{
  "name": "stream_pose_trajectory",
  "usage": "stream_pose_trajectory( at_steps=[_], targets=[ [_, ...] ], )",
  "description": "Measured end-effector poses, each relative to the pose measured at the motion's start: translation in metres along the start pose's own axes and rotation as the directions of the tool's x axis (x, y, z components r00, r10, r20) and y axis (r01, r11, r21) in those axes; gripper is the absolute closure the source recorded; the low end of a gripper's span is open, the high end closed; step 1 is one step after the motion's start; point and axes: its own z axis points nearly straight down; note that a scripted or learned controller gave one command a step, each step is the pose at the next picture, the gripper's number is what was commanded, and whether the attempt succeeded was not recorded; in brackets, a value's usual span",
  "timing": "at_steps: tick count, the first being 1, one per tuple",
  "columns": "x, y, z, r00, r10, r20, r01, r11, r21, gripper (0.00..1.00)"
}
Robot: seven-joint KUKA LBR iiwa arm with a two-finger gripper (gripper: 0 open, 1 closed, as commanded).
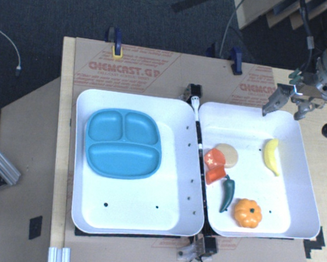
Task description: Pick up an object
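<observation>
- The two-finger gripper [287, 109] was seen at two o'clock, over the far rim of the right shallow white bin [295, 213]; its fingers were spread apart, with nothing between them.
- In that bin were found a yellow plastic banana [272, 156] at three o'clock; a beige round piece [227, 154] touching a red-orange piece [214, 165]; a dark green pepper [227, 194]; an orange pumpkin [247, 213] at five o'clock.
- A blue divided plastic tray [123, 143] was seen in the left white bin [136, 212].

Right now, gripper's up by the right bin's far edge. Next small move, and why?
Probably bring the gripper forward and down over the banana. Its fingers are spread with nothing between them, above the far rim of the right bin. The banana is the nearest item and lies apart from the clustered others.
</observation>
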Motion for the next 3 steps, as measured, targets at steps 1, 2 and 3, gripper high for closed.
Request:
stream_pose_trajectory(
  at_steps=[1, 2, 3],
  targets=[
    [0.0, 0.002, -0.008, 1.0, -0.003, 0.002, 0.003, 1.0, -0.013, 0.0],
    [-0.001, -0.001, 0.036, 1.0, -0.002, 0.001, 0.002, 1.0, -0.008, 0.0],
    [0.006, -0.003, 0.098, 1.0, -0.003, 0.0, 0.003, 1.0, -0.005, 0.0]
  ],
)
